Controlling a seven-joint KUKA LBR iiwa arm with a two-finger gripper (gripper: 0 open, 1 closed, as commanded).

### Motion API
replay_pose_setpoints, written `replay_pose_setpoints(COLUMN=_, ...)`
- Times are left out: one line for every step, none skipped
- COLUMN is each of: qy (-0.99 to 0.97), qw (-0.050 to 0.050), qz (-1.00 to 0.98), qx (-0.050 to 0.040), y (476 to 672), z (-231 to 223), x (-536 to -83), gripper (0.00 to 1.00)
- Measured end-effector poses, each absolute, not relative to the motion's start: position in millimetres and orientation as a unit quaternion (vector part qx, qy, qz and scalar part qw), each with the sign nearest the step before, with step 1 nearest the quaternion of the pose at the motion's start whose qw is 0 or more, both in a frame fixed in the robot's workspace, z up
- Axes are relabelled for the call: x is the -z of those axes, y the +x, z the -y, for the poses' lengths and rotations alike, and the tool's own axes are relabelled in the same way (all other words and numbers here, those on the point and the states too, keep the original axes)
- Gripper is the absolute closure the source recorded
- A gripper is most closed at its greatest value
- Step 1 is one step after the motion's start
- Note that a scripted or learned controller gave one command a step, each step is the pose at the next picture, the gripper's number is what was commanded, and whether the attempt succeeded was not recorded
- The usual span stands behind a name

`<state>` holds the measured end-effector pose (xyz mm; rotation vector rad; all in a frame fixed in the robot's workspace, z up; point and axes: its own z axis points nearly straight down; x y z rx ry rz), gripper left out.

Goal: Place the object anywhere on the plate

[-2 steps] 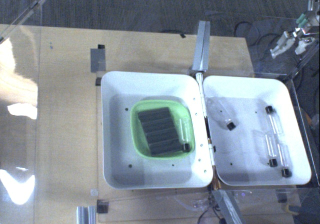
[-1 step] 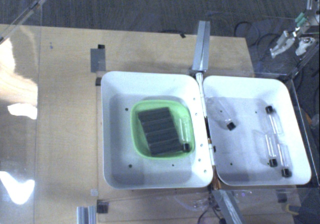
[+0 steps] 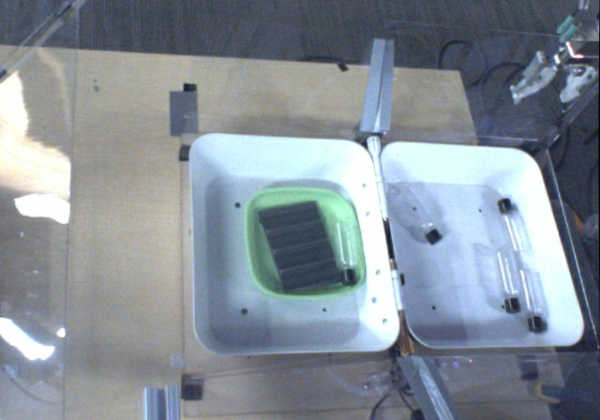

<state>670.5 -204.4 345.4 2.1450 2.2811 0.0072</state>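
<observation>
On the left half of the desk you see the left bin, and in it the green plate. A dark ribbed block lies flat in the middle of the plate. Its long axis runs from the upper left to the lower right, a little tilted against the walls of the bin, and its ribs go across this axis.

Just to the right of the block, a clear tube lies along the right edge of the plate, almost parallel to the bin wall, with its black cap at the lower end. It touches the plate, and it seems to lie just beside the block, not on it.

In the right bin more clear tubes with black caps lie. One is near the left wall and points to the lower right. Three others are near the right wall, nearly in line with that wall.

At the top right corner, beyond the bins and well apart from the plate, you find pale parts that seem to be the claw. It is too small and unclear, so I cannot tell if it is released or clenched.
</observation>
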Motion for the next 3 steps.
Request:
replay_pose_setpoints(qy=0.713, qw=0.007, qz=-0.701, qx=-0.0034, y=654.5, z=204.4, x=-438.6, gripper=0.00)
replay_pose_setpoints(qy=0.732, qw=0.005, qz=-0.682, qx=-0.0027, y=596.7, z=203.1, x=-437.8, gripper=0.00)
replay_pose_setpoints(qy=0.738, qw=0.002, qz=-0.675, qx=-0.0012, y=626.7, z=196.0, x=-291.8, gripper=0.00)
